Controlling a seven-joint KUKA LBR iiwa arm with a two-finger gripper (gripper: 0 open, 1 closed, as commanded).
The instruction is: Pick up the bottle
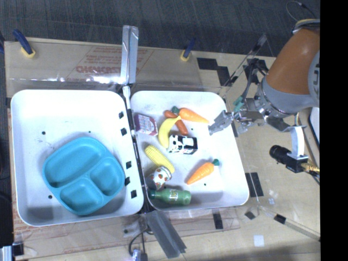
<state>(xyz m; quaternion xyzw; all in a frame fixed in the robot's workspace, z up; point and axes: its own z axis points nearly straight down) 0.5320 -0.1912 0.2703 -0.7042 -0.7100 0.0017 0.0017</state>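
Bottle [171, 196]: you find it green, lying on its side along the near wall of the right bin [235, 185], long axis left to right. Your gripper [218, 123] hangs over the bin's far right edge, up and right of it, holding nothing; whether its fingers are apart, you cannot tell.

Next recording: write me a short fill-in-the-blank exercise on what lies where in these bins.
1. The green bottle lies on its side along the ____ bin's near wall.
2. The blue plate sits in the ____ bin.
3. The claw hangs above the right bin's ____ edge.

Missing words: right; left; right
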